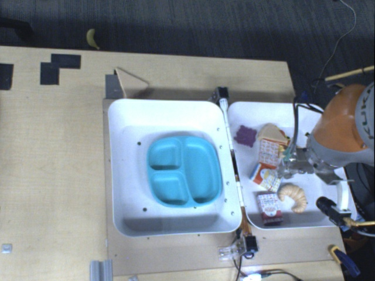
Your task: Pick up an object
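Observation:
The right bin (249,111) holds several small items: a purple block (246,136), a sandwich-like piece (273,132), a red and white carton (269,152), a small packet (267,177), a croissant (294,194) and a red and white box (269,206). My gripper (287,167) hangs low in this bin, right of the packet and just above the croissant. Its fingertips are hard to make out against the clutter, and I see nothing clearly between them.
The left bin (126,133) holds a blue sectioned tray (184,170). The arm's orange band (343,122) and grey wrist cover the right bin's right side. Black tape marks (58,67) lie on the bench at the far left.

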Available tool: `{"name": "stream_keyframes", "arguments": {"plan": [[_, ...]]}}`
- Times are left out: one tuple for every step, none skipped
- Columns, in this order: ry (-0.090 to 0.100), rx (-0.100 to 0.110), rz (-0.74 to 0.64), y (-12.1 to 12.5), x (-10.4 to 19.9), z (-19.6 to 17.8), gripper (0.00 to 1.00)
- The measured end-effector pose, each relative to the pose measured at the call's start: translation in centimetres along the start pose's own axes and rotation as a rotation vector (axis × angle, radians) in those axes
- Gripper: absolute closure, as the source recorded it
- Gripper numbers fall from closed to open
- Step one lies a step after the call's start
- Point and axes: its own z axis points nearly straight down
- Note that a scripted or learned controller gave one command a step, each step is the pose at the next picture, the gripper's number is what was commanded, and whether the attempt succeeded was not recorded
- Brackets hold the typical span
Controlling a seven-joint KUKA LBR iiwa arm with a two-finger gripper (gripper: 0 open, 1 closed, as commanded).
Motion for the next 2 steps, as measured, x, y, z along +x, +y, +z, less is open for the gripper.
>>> {"name": "stream_keyframes", "arguments": {"plan": [[0.0,0.001,0.0,0.0,0.0,0.0,0.0],[0.0,-0.003,-0.001,0.2,0.0,-1.1,1.0]]}}
